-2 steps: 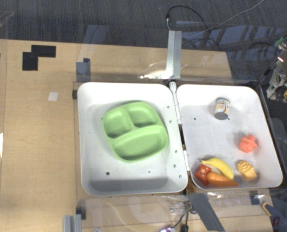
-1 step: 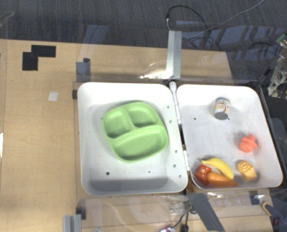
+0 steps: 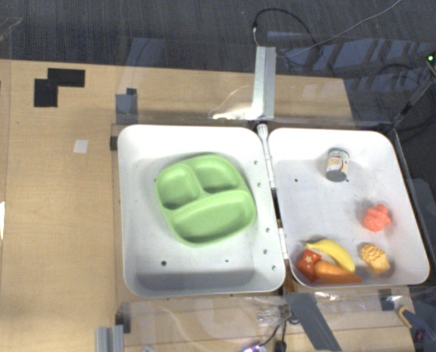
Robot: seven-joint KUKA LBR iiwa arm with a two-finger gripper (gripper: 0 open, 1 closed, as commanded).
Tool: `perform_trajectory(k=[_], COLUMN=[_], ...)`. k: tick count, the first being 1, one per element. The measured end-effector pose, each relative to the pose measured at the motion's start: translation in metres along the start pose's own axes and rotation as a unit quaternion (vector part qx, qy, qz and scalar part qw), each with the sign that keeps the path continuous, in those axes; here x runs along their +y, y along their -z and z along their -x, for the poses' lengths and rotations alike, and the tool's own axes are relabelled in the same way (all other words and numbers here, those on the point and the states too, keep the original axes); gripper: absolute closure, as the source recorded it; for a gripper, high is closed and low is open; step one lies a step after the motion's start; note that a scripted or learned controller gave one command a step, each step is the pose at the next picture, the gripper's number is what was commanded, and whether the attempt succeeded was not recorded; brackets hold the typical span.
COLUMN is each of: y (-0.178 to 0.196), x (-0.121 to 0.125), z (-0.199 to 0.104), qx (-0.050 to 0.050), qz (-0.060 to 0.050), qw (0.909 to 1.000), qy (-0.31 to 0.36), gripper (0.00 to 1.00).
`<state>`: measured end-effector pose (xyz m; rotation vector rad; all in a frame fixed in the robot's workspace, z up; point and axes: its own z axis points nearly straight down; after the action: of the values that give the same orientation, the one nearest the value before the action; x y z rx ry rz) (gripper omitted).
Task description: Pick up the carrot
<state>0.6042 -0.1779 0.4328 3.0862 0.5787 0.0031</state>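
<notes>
Gripper state cannot be told. Carrot (image 3: 337,273) lies in the right bin's (image 3: 306,196) near left corner, touching the banana (image 3: 332,252) just beyond it, a red fruit (image 3: 309,259) at its left end. Left bin (image 3: 141,218) holds a green divided plate (image 3: 205,198).

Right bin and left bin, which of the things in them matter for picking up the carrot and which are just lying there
For the job:
carrot, at the right bin's near edge

Just lying about:
banana, touching the carrot
red piece beside them
small can
orange-red lump
yellow-brown item
green divided plate in the left bin
</notes>
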Motion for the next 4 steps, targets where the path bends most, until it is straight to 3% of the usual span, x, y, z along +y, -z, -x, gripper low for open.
perform_trajectory(k=[1, 2, 3, 4], y=[-0.215, -0.098, -0.14, -0.131], x=[-0.003, 0.008, 0.031, 0.03], z=[0.01, 0.051, -0.05, -0.053], qx=[-0.002, 0.0, -0.001, 0.0], qz=[-0.002, 0.0, -0.001, 0.0], qw=[0.9975, 0.9966, 0.9972, 0.9969], qy=[-0.07, -0.082, 0.074, 0.079], gripper=[1.0, 1.0, 1.0, 1.0])
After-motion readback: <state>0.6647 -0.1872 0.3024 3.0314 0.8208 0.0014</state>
